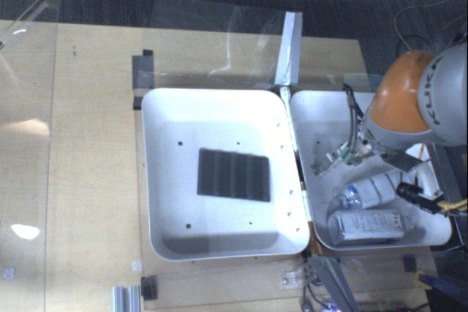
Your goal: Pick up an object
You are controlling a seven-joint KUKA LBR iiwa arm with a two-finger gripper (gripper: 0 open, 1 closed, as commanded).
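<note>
My gripper [338, 156] reaches down into the right bin [316, 113], near that bin's middle left, under the grey arm with the orange band [398, 102]. A clear plastic bottle [371, 191] with a blue cap lies on its side just right of and below the gripper. In front of it, a silver-grey packet [368, 225] with a red and white label lies flat by the bin's front wall. I see nothing held in the gripper.
The left bin [164, 157] holds a dark ribbed rectangular pad [234, 174] at its middle. A divider rim [296, 157] separates the two bins. A black and yellow cable [424, 199] crosses the right bin's right edge. A clear screen stands behind the bins.
</note>
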